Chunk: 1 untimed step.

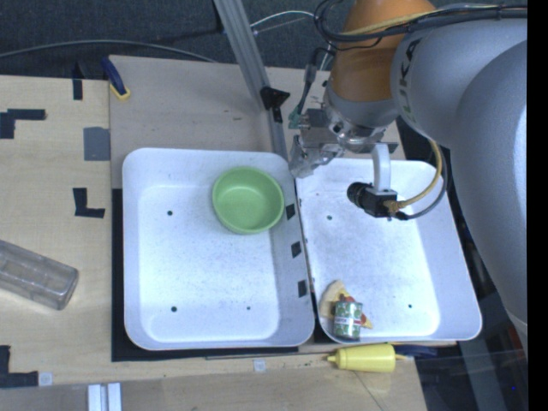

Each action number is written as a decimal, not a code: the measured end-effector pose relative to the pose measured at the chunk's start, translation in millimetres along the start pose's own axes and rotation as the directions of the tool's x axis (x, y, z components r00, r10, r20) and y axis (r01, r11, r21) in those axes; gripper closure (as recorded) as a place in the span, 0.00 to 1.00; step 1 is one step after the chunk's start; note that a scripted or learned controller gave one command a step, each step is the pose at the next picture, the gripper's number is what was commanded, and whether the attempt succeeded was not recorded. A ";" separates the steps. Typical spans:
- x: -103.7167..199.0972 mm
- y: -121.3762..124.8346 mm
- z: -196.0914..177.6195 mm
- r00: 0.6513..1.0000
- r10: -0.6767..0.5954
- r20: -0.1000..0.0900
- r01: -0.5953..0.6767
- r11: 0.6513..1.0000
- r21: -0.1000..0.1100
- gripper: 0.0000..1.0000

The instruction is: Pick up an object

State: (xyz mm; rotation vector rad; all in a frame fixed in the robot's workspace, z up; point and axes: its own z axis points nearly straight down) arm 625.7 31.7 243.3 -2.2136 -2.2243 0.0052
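A green bowl (248, 199) sits upright in the left bin (171, 298), near its back right corner. In the right bin (428, 289), at the front left corner, lies a small green-labelled can (347, 317) with a tan and orange item against it. My gripper (306, 157) hangs over the back end of the divider between the two bins, just right of the bowl and apart from it. Nothing shows in the gripper.
A yellow squeeze bottle (366, 359) lies on the bench just outside the right bin's front edge. A clear plastic container (34, 276) rests on the bench far left. A slanted metal pole (244, 50) stands behind the bins. A black cable fitting (372, 199) hangs from the wrist.
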 end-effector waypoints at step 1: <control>53.9 -13.2 -1.2 1.000 -0.002 -0.001 0.002 1.000 -0.002 1.00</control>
